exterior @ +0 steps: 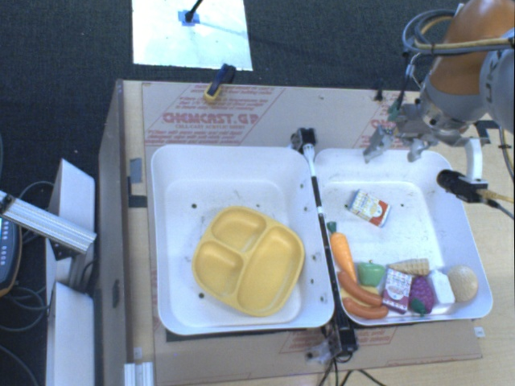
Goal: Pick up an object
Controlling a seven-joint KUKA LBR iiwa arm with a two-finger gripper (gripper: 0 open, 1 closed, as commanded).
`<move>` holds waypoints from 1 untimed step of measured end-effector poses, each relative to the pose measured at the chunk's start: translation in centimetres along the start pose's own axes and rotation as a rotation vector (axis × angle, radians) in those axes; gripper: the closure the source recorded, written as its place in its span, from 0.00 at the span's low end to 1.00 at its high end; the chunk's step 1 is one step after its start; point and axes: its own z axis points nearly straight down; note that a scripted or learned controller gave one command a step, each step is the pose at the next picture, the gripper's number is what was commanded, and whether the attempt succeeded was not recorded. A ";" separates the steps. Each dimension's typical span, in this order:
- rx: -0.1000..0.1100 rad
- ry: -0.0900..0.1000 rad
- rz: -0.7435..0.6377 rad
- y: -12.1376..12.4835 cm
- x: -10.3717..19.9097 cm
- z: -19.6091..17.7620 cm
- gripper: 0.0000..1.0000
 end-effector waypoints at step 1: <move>-0.007 -0.002 0.001 -2.4 -3.6 13.2 0.00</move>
